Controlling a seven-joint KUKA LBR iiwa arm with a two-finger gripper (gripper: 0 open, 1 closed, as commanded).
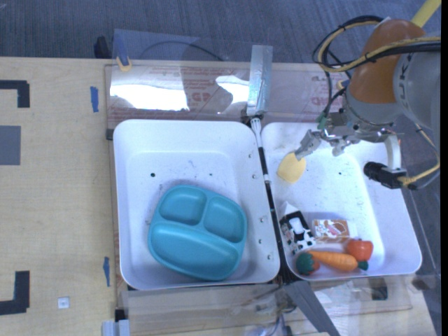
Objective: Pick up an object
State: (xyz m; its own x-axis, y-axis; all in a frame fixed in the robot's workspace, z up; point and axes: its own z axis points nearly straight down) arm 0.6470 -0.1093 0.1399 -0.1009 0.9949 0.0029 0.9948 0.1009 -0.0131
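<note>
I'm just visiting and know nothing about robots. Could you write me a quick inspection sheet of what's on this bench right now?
Surface: a light wooden bench bearing two shallow white bins, the left bin and the right bin.
Job's things: in the right bin, a pale yellow piece near the top left; a black-and-white toy, a small printed packet, a carrot and a tomato grouped at the near edge.
Clutter: a teal divided plate in the left bin.
Grippers: the gripper hangs just above the yellow piece, not seen holding it.
Cables: yellow and black cables looped over the arm.
Surroundings: clear plastic sheet behind the bins; blue tape marks on the bench.
</note>
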